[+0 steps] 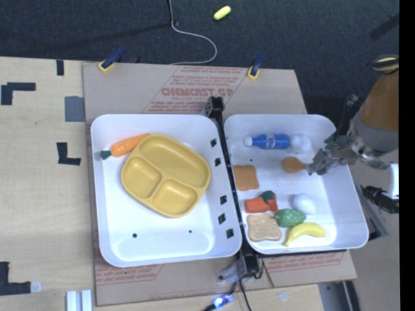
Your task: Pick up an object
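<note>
The right bin (pixel 337 193) is crowded at its lower left by toy foods (pixel 275 216). Its right half, under the gripper (pixel 319 163), is bare white floor.

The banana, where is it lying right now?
The banana lies in the right bin, at its near edge in the camera view, beside the slice of bread and just below the green vegetable.

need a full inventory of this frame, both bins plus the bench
divided plate: 1, yellow, left bin
carrot: 1, orange, left bin, beside plate
bottle: 1, blue, right bin, far side
toy foods: several, mixed colours, right bin
banana: 1, yellow, right bin, near corner
bins: 2, white, side by side
clamps: 2, blue-yellow, far cardboard edge
arm: 1, grey with orange band, right
claw: 1, dark, over right bin
</note>
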Action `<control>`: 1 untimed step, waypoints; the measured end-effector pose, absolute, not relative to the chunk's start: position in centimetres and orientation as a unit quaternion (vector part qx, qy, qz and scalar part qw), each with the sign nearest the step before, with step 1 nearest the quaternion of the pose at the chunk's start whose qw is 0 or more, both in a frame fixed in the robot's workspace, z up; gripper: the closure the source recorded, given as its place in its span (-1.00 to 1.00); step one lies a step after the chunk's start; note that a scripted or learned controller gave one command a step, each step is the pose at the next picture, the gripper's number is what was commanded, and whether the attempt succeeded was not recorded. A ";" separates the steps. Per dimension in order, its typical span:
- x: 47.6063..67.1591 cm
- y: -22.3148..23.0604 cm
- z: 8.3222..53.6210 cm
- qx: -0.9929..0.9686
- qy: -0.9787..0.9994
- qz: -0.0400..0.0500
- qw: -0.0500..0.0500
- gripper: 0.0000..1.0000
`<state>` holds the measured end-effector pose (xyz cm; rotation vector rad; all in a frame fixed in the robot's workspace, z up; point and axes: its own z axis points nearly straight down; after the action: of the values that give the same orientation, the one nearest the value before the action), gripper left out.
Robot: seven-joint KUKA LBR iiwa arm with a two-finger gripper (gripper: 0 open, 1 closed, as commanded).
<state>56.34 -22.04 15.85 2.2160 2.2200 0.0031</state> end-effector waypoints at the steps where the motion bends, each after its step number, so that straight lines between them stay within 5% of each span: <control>1: 55.5 -21.8 20.6 0.707 0.708 0.001 0.001 1.00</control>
<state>55.52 -21.83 20.64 2.2182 2.2216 0.0016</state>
